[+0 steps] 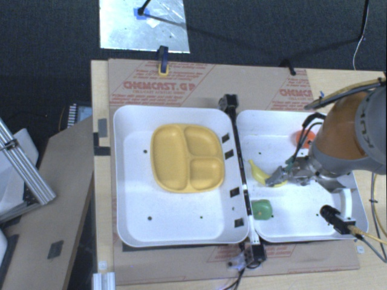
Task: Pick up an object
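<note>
two shallow white bins sit side by side on the table [100, 180], seen from the one camera above at a slant. the left bin [130, 222] holds a yellow divided plate [186, 157] with three compartments, lying flat near the bin's middle and slightly toward its far side. the right bin [266, 128] holds the smaller things: a yellow banana-shaped object [258, 173] near its left wall, a green object [262, 209] nearer the front left corner, and an orange object [304, 138] toward the far right, partly hidden behind the arm [354, 135].

the arm comes in from the right, its orange band over the right bin's far right part, and the gripper [279, 177] is low over the bin, pointing left. its tip is just beside the right end of the banana-shaped object, perhaps touching it, though the dark metal blurs together there. whether the fingers are open or closed cannot be told from this view. the banana-shaped object lies on the bin floor, and the green object is apart from the gripper, toward the front.
</note>
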### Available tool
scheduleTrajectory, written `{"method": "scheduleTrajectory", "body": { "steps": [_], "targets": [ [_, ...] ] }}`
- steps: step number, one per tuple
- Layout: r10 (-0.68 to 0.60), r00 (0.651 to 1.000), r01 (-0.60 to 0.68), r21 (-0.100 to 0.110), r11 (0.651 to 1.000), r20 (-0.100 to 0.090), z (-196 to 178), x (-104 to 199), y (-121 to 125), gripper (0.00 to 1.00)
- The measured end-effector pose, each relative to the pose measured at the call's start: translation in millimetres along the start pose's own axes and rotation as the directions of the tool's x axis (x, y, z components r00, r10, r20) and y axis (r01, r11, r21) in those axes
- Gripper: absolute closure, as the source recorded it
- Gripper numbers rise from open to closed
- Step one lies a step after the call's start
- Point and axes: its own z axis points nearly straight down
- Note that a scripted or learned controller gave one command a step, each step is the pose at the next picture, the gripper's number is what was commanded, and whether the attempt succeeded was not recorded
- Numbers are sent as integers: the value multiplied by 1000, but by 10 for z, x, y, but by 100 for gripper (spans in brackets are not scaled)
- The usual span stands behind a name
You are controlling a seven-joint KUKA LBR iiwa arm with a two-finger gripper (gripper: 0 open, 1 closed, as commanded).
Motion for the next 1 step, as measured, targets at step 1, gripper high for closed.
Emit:
{"method": "scheduleTrajectory", "body": {
  "steps": [1],
  "targets": [
    [0, 1000, 0, -4, 1000, 3, -88, -3, 6, 100]
  ]
}}
